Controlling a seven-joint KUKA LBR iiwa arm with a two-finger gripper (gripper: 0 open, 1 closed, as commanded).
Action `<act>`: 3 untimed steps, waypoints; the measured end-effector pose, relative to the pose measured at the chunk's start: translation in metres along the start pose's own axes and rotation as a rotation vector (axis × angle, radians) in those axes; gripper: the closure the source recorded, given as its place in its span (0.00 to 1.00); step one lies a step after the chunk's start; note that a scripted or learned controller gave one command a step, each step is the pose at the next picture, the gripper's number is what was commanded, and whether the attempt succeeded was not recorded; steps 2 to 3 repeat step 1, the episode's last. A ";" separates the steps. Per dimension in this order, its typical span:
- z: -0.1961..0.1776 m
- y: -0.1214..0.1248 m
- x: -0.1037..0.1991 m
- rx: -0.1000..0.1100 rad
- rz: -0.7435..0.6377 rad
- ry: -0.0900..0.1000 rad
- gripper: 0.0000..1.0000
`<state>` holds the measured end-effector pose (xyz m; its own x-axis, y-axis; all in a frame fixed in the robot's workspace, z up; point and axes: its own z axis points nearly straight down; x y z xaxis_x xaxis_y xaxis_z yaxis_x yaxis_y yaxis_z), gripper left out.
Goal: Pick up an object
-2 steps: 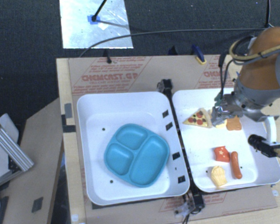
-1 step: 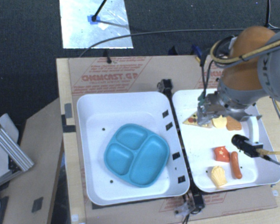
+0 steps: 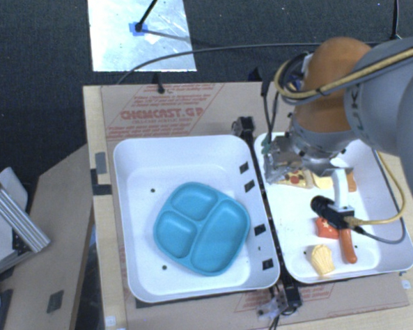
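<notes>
My gripper (image 3: 282,164) hangs low over the far left part of the right bin (image 3: 294,222), close to the wall between the bins. Just beside and below it lies a flat yellow and red toy food piece (image 3: 299,180), partly covered by the gripper. Further toys lie in the same bin: a pale yellow ridged piece (image 3: 322,259) at the front, an orange stick (image 3: 347,247) next to it, a small red piece (image 3: 326,229), and a yellow patch (image 3: 323,182) under the wrist. Nothing is visibly held.
The left bin (image 3: 138,173) holds a blue divided plate (image 3: 201,227). The grey arm and its orange band (image 3: 336,62) cover the far right of the right bin. A cardboard sheet (image 3: 168,107) lies behind the bins.
</notes>
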<state>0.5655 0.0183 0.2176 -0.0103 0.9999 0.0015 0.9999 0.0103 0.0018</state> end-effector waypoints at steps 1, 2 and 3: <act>0.003 0.003 0.048 0.000 0.000 0.000 1.00; 0.003 0.003 0.048 0.000 0.000 0.000 1.00; 0.003 0.003 0.048 0.000 0.000 0.000 1.00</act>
